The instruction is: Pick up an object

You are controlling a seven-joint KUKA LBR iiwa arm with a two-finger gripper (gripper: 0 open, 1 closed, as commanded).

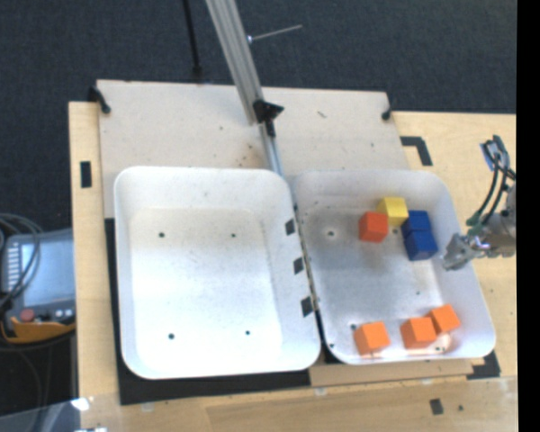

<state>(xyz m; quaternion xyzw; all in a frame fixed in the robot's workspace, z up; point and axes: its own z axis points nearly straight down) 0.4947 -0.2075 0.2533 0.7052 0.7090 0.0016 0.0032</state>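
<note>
- The light wooden table (83, 241) sits on a dark floor and carries two shallow white bins side by side.
- The left white plastic bin (207, 273) has little dark specks on its floor.
- The right white plastic bin (342, 268) touches the left one along the middle and holds all the blocks.
- A long silver metal pole (237, 57) slants from the top of the picture down to where the two bins meet.
- A grey box with a screen (38, 273) lies off the table's left edge, with dark cables beside it.
- The grey claw (461, 250) comes in from the right and sits over the right rim of the right bin, near the blue block. It is too small and blurry to tell if it is open or closed.
- The dark blue block (419, 234) stands in the upper part of the right bin.
- A small yellow block (395, 209) touches the blue block's upper left corner.
- An orange block (373, 227) sits just beside the yellow one.
- Three more orange blocks (419, 331) lie in a row along the bottom of the right bin.
</note>
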